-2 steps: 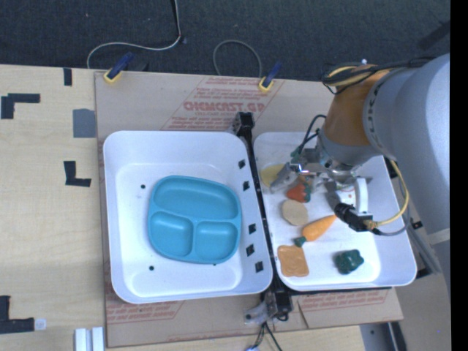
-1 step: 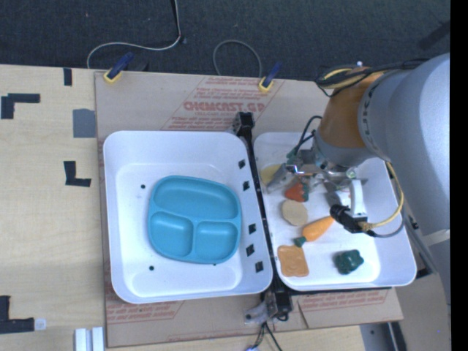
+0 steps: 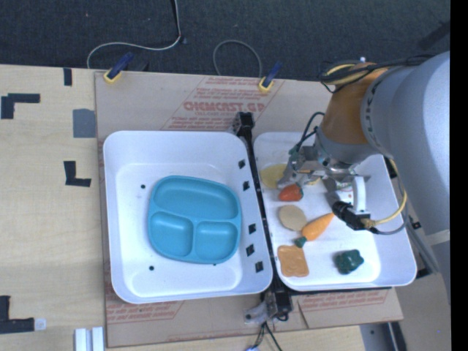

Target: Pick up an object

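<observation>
We see a light wooden bench [image 3: 44, 218] carrying a brown cardboard sheet [image 3: 212, 104] with red print. Two blue-and-yellow clamps [image 3: 117, 70] grip the sheet's far edge. On the sheet rest two shallow white bins side by side: the left bin [image 3: 121, 218] and the right bin [image 3: 391, 258], with their inner rims touching along a row of black clips [image 3: 248, 189]. Black tape marks [image 3: 73, 174] and a grey square [image 3: 84, 121] lie on the bare bench surface to the left of the sheet. A thin cable [image 3: 175, 20] loops beyond the bench's far edge.
</observation>
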`<state>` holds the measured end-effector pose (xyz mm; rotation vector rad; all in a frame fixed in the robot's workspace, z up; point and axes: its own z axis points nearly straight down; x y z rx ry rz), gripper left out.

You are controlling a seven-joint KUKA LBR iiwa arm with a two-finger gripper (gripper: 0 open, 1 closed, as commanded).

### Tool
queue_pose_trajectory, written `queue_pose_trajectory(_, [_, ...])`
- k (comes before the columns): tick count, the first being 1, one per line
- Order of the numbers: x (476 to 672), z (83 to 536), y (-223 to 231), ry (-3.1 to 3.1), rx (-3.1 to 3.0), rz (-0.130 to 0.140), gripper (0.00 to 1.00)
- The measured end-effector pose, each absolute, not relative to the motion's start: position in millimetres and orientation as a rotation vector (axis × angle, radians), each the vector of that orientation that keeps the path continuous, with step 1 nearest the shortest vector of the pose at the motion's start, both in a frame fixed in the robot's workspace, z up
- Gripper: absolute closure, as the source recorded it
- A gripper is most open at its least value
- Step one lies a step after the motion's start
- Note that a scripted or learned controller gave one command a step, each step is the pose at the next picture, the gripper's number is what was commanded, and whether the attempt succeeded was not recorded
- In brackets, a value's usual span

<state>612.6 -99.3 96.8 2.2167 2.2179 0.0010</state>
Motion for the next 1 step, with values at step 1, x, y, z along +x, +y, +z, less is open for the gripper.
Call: queue_pose_trajectory(1, [566.1, 205.4, -48.4, 2.227, 2.215, 0.007, 1.00])
